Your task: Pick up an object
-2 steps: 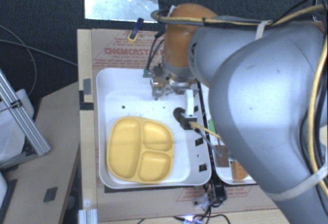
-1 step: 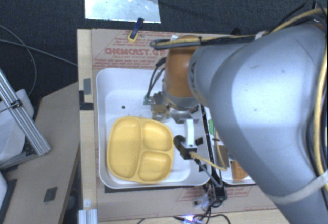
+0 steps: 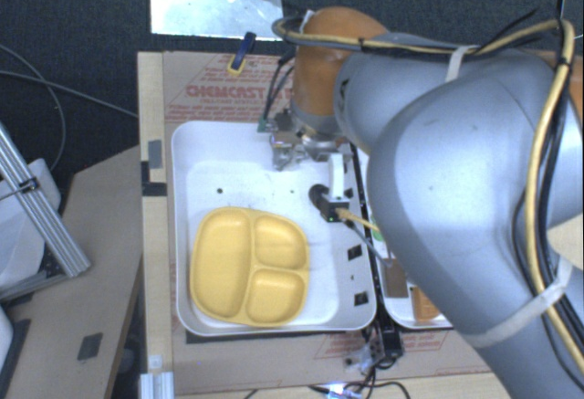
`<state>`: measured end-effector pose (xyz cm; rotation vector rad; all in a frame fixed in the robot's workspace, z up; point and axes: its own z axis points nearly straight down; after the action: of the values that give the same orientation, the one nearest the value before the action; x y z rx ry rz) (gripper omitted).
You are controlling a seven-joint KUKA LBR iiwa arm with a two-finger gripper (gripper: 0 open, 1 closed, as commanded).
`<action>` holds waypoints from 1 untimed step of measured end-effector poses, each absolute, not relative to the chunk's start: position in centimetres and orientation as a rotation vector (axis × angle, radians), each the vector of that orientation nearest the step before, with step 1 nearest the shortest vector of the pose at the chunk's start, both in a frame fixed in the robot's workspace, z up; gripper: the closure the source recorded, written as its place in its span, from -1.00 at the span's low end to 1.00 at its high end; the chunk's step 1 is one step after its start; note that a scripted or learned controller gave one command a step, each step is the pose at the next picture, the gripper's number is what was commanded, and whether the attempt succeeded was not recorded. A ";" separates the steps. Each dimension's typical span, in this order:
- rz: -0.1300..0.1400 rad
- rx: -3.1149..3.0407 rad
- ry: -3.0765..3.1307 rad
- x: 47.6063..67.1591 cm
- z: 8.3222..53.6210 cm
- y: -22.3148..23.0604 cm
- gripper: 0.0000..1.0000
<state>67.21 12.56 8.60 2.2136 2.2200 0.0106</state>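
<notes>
A yellow divided plate (image 3: 248, 266) with three compartments lies flat in the near half of the left white bin (image 3: 205, 173). My gripper (image 3: 288, 153) hangs over the far right part of that bin, beyond the plate and apart from it. Nothing shows between its fingertips. The arm's grey bulk hides most of the right bin (image 3: 412, 315).
An orange-brown object (image 3: 425, 304) peeks out in the right bin under the arm. A blue and yellow tool (image 3: 242, 53) lies on the cardboard behind the bins. Metal framing (image 3: 36, 205) stands at the left.
</notes>
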 end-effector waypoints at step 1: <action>-0.003 2.218 2.231 60.0 8.4 16.1 1.00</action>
<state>60.02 16.06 8.40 2.2176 2.2315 -0.0034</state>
